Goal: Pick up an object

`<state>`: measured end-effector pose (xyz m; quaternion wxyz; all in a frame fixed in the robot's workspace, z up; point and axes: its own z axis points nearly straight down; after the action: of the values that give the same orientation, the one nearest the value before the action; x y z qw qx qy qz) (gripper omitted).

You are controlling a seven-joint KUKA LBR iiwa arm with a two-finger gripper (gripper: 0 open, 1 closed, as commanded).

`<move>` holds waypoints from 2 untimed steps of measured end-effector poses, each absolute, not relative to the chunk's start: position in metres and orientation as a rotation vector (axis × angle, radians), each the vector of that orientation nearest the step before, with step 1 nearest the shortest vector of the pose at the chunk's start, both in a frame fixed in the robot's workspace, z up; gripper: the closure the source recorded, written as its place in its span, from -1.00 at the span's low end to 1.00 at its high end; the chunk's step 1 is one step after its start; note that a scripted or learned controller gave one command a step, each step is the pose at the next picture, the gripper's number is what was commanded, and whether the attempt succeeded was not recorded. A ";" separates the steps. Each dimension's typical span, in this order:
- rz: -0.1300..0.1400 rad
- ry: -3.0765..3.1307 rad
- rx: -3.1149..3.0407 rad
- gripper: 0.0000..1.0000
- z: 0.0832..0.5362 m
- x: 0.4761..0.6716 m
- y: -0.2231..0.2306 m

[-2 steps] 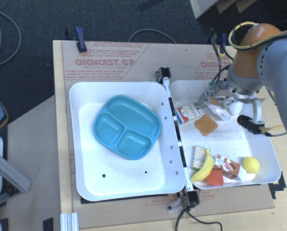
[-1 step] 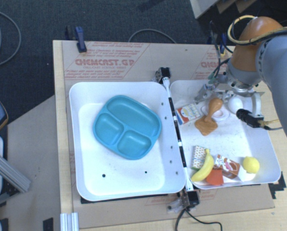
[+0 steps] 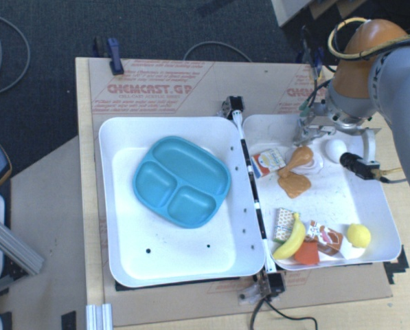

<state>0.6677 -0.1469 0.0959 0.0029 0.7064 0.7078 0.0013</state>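
Grey arm (image 3: pixel 369 67), jaws (image 3: pixel 309 135) over drumstick (image 3: pixel 297 161)

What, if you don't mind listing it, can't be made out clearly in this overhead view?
- Gripper: the wrist above hides its tip, so a grasp on the chicken leg can't be judged.
- White ball: partly covered by the gripper's metal parts.
- Packet: label too small to read, overlapped by the banana and the lemon.
- Arm: cut off by the frame's right edge.

Even, fairly bright overhead light; the white bins (image 3: pixel 115 184) look slightly washed out, soft shadows hug the blue divided plate (image 3: pixel 182 181), and small items right of it appear mildly blurred
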 end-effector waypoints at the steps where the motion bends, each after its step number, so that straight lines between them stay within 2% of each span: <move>1: 0.003 2.220 2.216 -1.00 0.095 0.668 -0.147; 2: -0.001 2.224 2.221 -1.00 0.086 0.637 -0.116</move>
<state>0.6368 -0.1159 0.0856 -0.0005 0.7067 0.7076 -0.0004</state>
